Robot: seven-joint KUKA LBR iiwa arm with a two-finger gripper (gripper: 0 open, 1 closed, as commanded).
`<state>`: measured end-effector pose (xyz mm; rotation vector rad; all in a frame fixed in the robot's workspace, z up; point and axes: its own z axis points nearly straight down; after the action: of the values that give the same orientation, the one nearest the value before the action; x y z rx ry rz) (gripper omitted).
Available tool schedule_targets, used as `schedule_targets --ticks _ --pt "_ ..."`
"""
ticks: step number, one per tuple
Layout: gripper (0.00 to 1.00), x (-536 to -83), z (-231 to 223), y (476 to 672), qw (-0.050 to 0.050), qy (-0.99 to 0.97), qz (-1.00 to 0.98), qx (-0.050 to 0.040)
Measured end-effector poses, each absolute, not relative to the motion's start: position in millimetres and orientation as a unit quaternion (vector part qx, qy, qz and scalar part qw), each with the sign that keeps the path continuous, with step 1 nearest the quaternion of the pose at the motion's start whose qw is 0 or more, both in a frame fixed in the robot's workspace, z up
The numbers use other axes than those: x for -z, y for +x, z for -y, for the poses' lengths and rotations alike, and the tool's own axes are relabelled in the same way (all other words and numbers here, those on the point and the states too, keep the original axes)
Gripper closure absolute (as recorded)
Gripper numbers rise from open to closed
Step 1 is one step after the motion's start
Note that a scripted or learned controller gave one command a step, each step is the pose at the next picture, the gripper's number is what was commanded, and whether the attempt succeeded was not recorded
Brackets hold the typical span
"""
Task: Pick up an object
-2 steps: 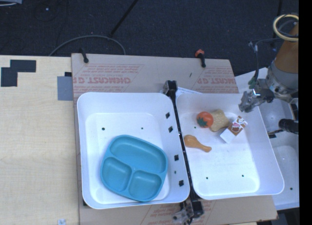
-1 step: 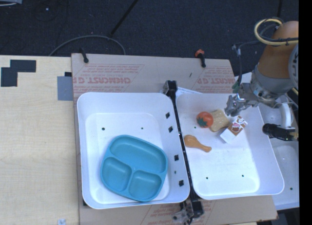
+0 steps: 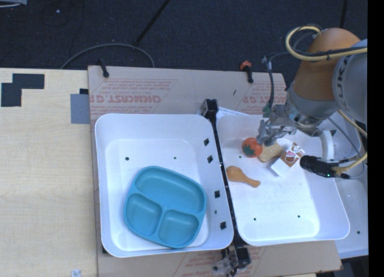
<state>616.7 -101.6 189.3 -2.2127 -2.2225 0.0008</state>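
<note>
In the right bin (image 3: 288, 222), near its back, lie an orange-red round toy (image 3: 251, 146), a tan bread-like piece (image 3: 270, 151) and a small white box with a brown label (image 3: 286, 158). A tan spoon-shaped toy (image 3: 242, 176) lies nearer the divider. My gripper (image 3: 268, 135) hangs just above the round toy and the tan piece, its fingers pointing down at them. Nothing is seen held between the fingers.
The left bin (image 3: 114, 150) holds a blue divided plate (image 3: 165, 205). A black divider (image 3: 217, 168) runs between the bins. The arm's orange band and grey wrist (image 3: 321, 84) loom over the right bin's back right corner.
</note>
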Motion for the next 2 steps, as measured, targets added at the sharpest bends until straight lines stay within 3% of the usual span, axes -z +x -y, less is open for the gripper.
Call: schedule_targets --ticks 1,2 --pt "1.00 -194.3 46.4 616.2 0.002 -0.706 0.709 -0.0007" --pt "1.00 -194.2 4.4 603.4 0.003 -0.706 0.708 -0.0010"
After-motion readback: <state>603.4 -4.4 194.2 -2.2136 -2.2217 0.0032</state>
